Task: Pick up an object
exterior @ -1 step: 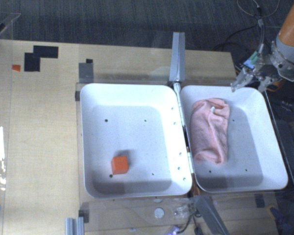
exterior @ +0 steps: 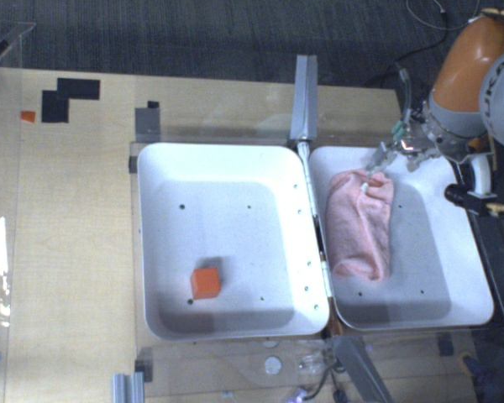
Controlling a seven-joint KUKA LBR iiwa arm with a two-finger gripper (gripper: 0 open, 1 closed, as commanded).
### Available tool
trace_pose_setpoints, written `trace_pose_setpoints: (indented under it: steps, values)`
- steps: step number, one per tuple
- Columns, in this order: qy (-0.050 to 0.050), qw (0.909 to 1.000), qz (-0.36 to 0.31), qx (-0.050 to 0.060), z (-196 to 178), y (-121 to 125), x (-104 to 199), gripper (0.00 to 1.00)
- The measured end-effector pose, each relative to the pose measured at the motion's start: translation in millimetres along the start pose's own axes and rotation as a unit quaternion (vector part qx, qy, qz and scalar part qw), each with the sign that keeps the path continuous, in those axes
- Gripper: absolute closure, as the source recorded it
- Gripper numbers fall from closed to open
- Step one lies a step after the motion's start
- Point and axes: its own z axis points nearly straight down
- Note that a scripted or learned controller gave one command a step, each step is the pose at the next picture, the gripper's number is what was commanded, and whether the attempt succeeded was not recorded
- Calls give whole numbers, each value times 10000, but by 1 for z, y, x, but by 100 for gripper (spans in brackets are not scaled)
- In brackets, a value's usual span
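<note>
A pink cloth (exterior: 361, 223) lies crumpled lengthwise in the right bin (exterior: 437, 300), stretching from the far wall toward the middle. My gripper (exterior: 380, 163) is low at the far edge of that bin, its tip right at the cloth's upper end, touching or nearly touching it. The cloth still rests on the bin floor. In the left bin (exterior: 168, 225), a small orange block (exterior: 206, 283) sits alone near the front left.
A grey metal divider post (exterior: 302, 99) rises between the bins at the back. Black patches (exterior: 65, 97) and a small orange marker (exterior: 28, 117) sit on the wooden bench at the far left. The arm's orange band (exterior: 475, 53) hangs over the right bin's far right corner.
</note>
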Motion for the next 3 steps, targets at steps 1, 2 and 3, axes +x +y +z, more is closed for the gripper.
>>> trace_pose_setpoints:
  steps: [1, 2, 3]
  values:
    - [-14, 9980, -623, -48, 61, -13, 21, 0]
    - [-19, 9944, -1054, -65, 59, -92, 49, 0]
    - [-4, 9998, 216, -21, 42, -91, 53, 0]
